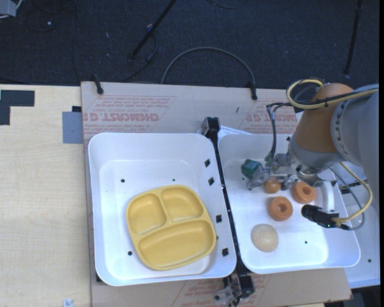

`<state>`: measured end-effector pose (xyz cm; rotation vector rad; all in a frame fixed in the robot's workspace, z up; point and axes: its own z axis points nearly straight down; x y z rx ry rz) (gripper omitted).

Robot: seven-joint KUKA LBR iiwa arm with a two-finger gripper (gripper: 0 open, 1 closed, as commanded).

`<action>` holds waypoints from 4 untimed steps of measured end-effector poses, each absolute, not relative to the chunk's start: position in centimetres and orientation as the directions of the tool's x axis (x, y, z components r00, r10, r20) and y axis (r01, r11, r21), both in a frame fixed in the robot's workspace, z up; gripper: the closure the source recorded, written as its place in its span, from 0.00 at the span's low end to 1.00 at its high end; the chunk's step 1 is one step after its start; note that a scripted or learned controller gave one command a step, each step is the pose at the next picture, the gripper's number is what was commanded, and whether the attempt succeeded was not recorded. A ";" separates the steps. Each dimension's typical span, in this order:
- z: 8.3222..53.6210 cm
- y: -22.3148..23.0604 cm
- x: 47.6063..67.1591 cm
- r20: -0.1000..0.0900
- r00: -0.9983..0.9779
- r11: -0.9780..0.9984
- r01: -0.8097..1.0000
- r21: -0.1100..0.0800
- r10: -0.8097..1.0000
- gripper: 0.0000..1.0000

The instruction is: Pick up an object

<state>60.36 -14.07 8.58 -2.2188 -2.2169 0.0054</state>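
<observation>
Gripper (269, 179) sits low in the right bin (345, 251), directly beside a small orange piece (272, 186); finger opening cannot be determined. A teal object (251, 167) lies immediately left, and the doughnut (280, 208) just below.

Grey KUKA arm (358, 123) with rounded orange band (320, 123) above wrist, yellow cable looped over its top and down the right side, thin dark wires along the left, silvery metal gripper (269, 174) hardware, black cylindrical part low right.
</observation>
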 end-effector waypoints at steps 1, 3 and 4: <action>9.7 -14.1 60.4 0.001 0.003 -0.003 1.000 -0.006 1.000 1.00; 20.4 -15.8 59.5 -0.001 0.002 -0.002 1.000 0.002 1.000 1.00; 24.6 -15.8 59.6 0.000 -0.001 0.001 1.000 0.002 1.000 1.00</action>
